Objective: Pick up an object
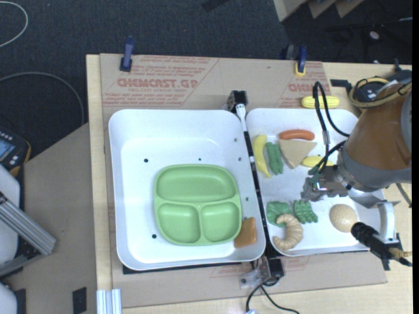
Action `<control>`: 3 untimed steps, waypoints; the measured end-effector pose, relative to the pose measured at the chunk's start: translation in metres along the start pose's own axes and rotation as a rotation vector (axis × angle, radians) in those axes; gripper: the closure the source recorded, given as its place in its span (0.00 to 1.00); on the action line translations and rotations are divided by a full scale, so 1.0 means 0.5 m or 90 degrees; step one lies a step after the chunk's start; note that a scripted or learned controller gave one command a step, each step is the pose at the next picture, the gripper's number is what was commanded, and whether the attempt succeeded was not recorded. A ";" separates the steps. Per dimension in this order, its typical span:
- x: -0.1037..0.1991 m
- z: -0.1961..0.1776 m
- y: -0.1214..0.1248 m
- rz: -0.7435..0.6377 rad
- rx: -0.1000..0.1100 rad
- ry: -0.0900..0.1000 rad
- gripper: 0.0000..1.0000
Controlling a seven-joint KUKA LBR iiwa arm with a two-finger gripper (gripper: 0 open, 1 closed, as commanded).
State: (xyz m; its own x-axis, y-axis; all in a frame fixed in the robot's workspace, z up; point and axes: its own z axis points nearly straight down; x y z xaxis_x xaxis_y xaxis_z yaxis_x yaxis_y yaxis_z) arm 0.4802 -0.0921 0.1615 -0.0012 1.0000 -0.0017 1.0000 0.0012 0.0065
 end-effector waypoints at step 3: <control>0.397 -0.372 0.004 -0.004 -0.007 0.005 1.00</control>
